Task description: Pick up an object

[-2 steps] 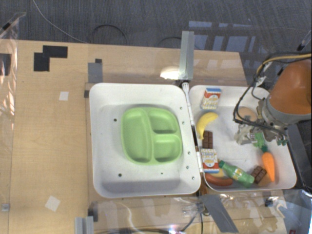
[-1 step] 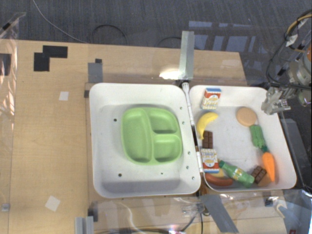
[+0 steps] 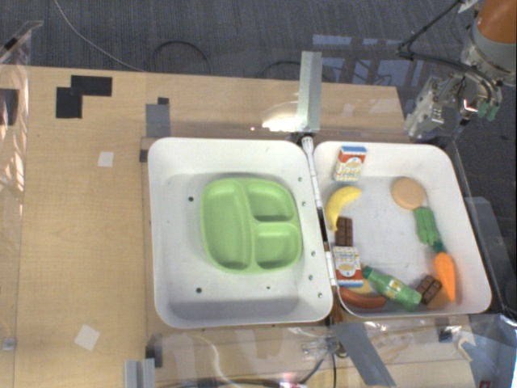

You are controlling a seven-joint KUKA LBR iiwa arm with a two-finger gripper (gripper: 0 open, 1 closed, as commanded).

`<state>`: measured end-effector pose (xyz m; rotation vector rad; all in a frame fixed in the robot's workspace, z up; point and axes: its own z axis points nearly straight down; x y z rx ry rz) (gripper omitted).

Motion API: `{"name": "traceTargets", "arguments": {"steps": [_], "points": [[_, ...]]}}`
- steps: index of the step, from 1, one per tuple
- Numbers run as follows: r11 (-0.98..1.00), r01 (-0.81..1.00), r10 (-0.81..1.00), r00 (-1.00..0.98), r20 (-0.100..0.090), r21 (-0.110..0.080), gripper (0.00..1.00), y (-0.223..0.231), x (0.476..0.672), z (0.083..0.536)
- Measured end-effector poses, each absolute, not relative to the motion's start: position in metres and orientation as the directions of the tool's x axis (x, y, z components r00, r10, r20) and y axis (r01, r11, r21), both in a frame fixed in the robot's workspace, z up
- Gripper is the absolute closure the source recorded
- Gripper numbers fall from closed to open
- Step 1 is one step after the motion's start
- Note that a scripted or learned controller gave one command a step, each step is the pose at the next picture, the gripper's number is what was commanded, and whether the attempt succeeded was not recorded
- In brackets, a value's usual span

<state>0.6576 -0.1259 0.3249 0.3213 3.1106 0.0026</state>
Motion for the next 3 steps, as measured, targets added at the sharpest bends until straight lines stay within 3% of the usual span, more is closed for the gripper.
{"name": "traceTargets", "arguments": {"steps": [1, 3], "points": [[0.936, 0.352, 0.352, -0.936, -0.011, 0.005, 1.00, -0.070, 0.663, 0.356], [0.938, 0.345, 0.345, -0.938, -0.033, 0.009, 1.00, -0.069, 0.666, 0.384]]}}
